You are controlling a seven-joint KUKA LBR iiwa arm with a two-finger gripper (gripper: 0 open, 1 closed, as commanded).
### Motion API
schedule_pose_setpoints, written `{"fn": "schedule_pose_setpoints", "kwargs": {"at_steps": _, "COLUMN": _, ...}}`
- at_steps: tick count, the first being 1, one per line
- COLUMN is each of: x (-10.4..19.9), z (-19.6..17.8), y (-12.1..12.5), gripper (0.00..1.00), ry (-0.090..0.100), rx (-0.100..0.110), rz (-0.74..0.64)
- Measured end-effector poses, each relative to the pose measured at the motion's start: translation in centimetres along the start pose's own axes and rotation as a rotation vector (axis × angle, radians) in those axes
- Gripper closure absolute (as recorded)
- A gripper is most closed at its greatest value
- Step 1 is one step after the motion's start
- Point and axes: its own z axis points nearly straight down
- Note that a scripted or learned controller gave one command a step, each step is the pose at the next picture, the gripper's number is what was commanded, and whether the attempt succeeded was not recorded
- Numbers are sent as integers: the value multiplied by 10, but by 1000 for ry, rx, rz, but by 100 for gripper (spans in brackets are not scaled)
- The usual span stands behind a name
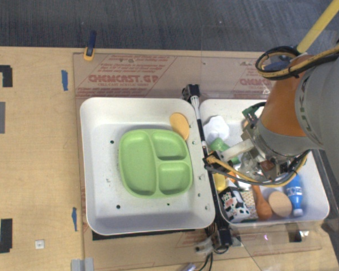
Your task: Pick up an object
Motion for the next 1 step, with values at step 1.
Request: {"fn": "schedule_pose_setpoints", "kwargs": {"at_steps": 1, "x": -15, "z": -59, "y": 74, "gripper": 100, "ry": 8, "rx": -7, "rz": 109}}
